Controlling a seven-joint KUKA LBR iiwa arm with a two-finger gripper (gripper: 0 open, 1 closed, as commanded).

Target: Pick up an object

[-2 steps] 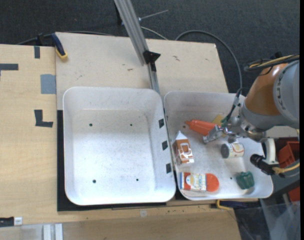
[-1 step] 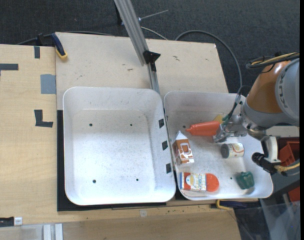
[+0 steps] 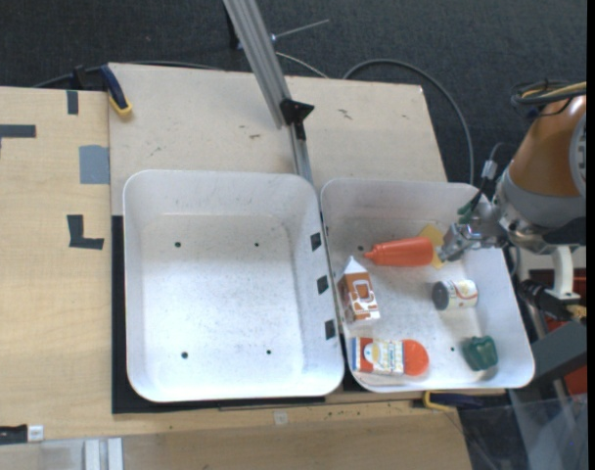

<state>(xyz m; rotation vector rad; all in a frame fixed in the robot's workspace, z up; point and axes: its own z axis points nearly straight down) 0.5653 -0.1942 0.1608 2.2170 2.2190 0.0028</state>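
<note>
Near edge of right-hand shallow white bin (image 3: 427,199): flat red-and-white packet with an orange round end (image 3: 390,357) lies along the front wall; print too small to read. Dark green blocky object (image 3: 479,352) in the front right corner, shape hard to make out.

Mid bin: small brown-and-white printed carton (image 3: 358,298) close to the left wall, tilted, label not legible. To its right a small white cylinder with a dark grey cap (image 3: 455,294) on its side, apart from the carton.

Further back: orange carrot-shaped plastic toy (image 3: 400,253) lies across the bin, pointed end left. A small yellow piece (image 3: 432,234) sits just behind its blunt end, partly hidden by it.

Gripper (image 3: 458,240) is low over the bin just beside the carrot toy's right end. Fingers blurred and dark; cannot tell how far apart, nor whether anything is between them. Grey arm with orange band (image 3: 547,155) is cut off at the right.

Left-hand shallow white bin (image 3: 219,282) speckled, four dark dots on its floor.

Far side: beige counter (image 3: 180,125), and a slanted grey metal rail (image 3: 263,57) running out of the top.
</note>
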